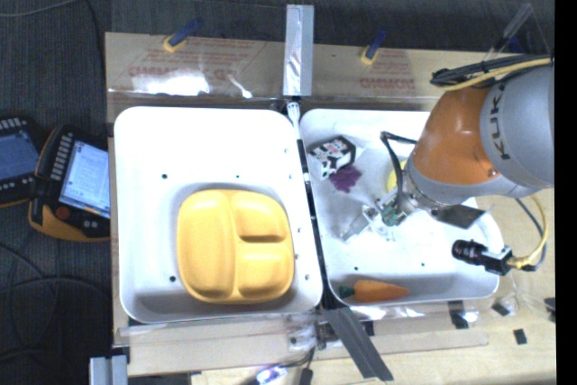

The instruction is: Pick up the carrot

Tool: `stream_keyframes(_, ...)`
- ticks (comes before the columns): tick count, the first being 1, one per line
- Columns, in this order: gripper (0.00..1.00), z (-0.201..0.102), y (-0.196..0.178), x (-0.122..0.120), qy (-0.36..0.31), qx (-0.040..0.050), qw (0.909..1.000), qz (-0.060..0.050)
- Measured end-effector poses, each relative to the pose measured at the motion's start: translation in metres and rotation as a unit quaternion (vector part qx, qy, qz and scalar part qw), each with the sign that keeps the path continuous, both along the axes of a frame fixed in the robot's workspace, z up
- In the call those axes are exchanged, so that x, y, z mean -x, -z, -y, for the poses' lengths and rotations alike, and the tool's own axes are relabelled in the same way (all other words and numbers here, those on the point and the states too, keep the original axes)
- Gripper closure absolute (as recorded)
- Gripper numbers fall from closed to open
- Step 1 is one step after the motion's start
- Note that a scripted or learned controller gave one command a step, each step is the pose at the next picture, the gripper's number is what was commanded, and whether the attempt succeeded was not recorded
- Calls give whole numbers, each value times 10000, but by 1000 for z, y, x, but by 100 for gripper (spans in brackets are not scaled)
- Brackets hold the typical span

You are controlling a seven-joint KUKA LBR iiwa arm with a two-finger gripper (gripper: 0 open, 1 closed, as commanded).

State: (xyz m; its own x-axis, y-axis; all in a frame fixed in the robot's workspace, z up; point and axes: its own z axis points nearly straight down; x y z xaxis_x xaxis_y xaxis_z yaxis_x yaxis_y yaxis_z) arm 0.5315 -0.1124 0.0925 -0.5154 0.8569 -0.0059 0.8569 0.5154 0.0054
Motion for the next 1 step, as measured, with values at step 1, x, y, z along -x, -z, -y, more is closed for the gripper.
stream_keyframes(1,0,4,3,-125,-1488,16,9889,-22)
